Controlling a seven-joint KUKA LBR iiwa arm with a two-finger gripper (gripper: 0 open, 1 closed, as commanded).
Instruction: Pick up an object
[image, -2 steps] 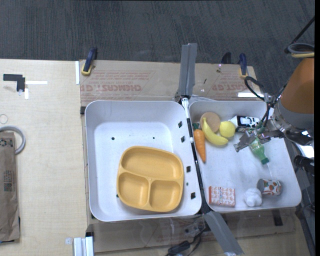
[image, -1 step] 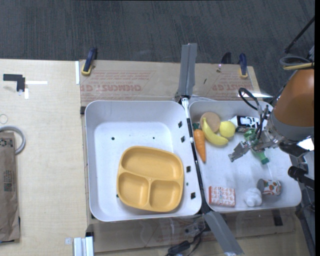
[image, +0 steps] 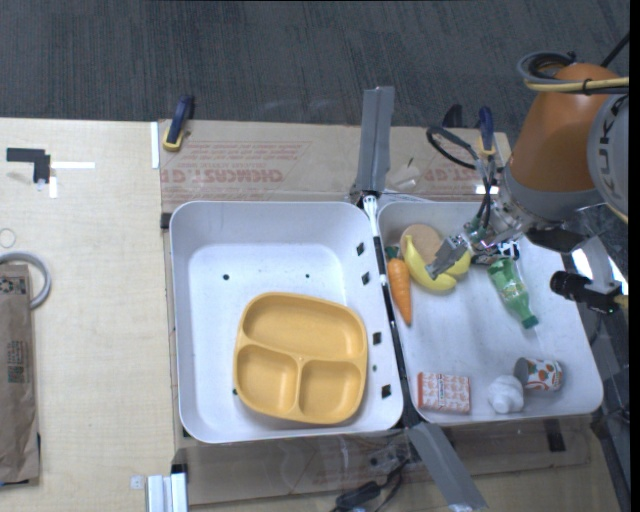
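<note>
Camera view: the gripper (image: 447, 257) is low over the banana (image: 432, 275) in the right bin (image: 590, 385), its metal tips touching the smooth curved yellow fruit; open or gripping, I cannot tell. Left of the banana lies a tapered carrot (image: 400, 290), right of it a green bottle (image: 511, 291)

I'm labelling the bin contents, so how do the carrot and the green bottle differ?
The carrot is orange and tapered; the green bottle is see-through green with a cap. The carrot lies along the right bin's left wall, the green bottle nearer its right side. The gripper is closer to the carrot. Both lie flat.
</note>
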